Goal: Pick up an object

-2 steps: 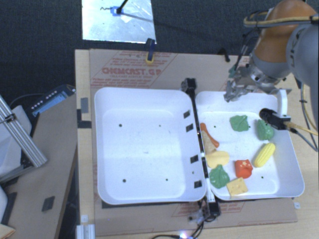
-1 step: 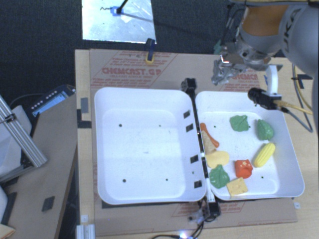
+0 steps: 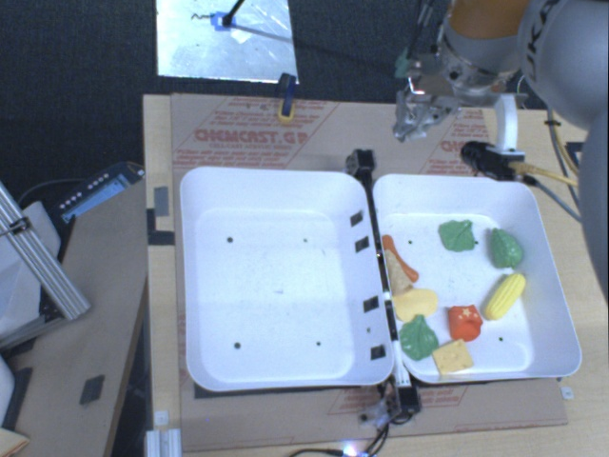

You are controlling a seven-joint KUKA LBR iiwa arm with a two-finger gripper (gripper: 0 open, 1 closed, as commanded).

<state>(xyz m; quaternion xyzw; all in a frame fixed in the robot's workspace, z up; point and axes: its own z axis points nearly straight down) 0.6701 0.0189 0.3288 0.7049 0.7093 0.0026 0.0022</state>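
Hovering above the bench behind the right bin (image 3: 547, 255), the gripper (image 3: 411, 127) carries nothing that can be seen; whether it is open or closed, I cannot tell. Every candidate, including the corn cob (image 3: 504, 295) and red pepper (image 3: 464, 322), lies in that bin, so descent, grasp and lift all remain.

The arm (image 3: 533, 17) is cut off by the top and right edges; tool (image 3: 416, 122) fingers too blurred to read
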